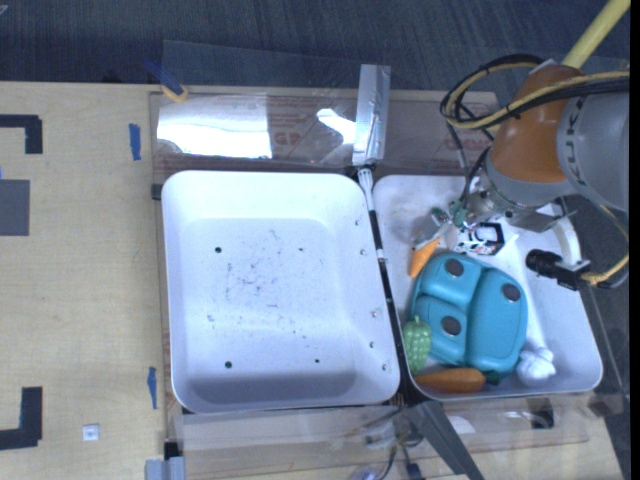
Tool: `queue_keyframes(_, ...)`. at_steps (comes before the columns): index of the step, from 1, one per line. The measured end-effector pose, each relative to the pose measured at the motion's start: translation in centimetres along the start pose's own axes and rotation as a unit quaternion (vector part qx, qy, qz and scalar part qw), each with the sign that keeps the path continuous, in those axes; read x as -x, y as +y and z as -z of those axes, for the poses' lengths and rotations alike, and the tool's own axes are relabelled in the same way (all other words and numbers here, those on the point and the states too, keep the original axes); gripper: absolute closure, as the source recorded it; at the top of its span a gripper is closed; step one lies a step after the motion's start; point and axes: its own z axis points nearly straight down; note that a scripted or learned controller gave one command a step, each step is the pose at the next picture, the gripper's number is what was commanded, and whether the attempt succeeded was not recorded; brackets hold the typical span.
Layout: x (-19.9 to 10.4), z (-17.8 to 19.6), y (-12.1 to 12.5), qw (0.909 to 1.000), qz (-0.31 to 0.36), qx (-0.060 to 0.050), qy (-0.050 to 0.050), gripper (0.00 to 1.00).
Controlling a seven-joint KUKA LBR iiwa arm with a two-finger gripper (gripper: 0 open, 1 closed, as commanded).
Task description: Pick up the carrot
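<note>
I reach in from the right over the right bin (590, 353); my gripper (462, 220) hangs near the bin's upper middle, below the orange band (528, 133) on my wrist; its tip is a small cluttered patch in this view and I cannot tell how it stands, nor whether anything is in it.

The carrot (424, 258) lies at about seven o'clock from my gripper, near it but apart as far as I can see; it is a short orange piece, slanted, with its lower end toward the wall shared by the two bins; its lower right side touches the top left corner of the blue toy (472, 313), a chunky turquoise block with dark round spots that takes up the middle of the bin.

At six o'clock from the carrot, past the blue toy's left edge, sits a green knobbly thing (416, 342); below that, along the near wall, lies a longer orange-brown thing (451, 377), tucked under the toy's lower edge; at the toy's lower right corner is a small white thing (536, 365).

The left bin (270, 288) sits at nine o'clock from the carrot, just across the shared wall; black and yellow cables (490, 78) loop above my wrist.
</note>
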Motion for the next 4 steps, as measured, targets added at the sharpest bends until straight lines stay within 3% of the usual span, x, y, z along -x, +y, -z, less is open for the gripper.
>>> queue_keyframes(1, -0.3, 0.0, -0.5, 0.9992, 0.04, -0.001, -0.003, 0.0)
queue_keyframes(2, -0.9, -1.2, -0.2, 0.9661, 0.258, -0.011, 0.01, 0.0)
queue_keyframes(3, 1.2, -2.5, 2.6, 0.9914, 0.126, -0.03, 0.022, 0.0)
queue_keyframes(4, 1.4, -1.2, 3.1, 0.9915, 0.127, -0.022, 0.016, 1.0)
